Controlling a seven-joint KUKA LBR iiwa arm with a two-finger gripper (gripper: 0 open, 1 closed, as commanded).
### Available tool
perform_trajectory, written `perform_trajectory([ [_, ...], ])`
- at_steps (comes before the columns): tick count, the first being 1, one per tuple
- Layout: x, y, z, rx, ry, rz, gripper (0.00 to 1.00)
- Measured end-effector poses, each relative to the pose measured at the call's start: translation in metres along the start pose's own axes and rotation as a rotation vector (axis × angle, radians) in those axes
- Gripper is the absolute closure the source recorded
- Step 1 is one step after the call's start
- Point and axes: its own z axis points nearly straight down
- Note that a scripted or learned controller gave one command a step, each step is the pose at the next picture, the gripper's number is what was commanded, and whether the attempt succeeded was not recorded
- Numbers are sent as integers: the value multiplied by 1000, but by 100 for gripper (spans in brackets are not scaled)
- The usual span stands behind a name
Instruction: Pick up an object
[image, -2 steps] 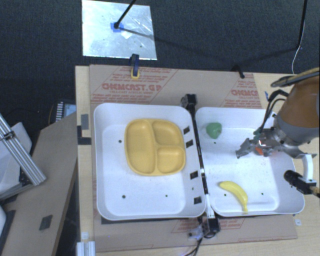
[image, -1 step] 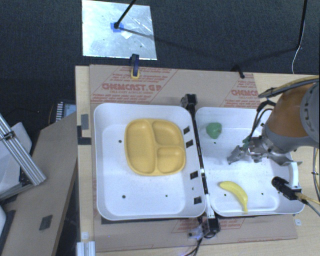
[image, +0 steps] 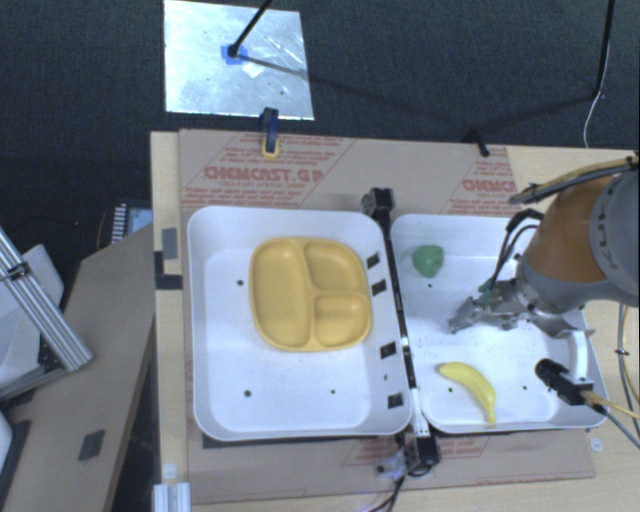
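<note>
Two white bins sit side by side on a bench. The left bin (image: 215, 400) holds a yellow divided tray (image: 308, 293) near its centre. The right bin (image: 470, 225) holds a green object (image: 428, 260) at about 10 o'clock and a banana (image: 470, 386) at about 6 o'clock. The gripper (image: 468, 318) hangs over the middle of the right bin, between the two and apart from both; nothing is seen between its fingers, and whether they are spread or closed cannot be told. The banana looks like a light, smooth, curved toy, likely slippery; its thick middle, gripped across the width, seems the best hold. The green object looks small and rounded and may roll.
</note>
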Motion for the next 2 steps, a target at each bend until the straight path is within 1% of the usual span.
perform_trajectory([
  [1,0,1,-12,-4,-1,1,100],
  [2,6,-4,-70,-7,-2,-4,100],
])
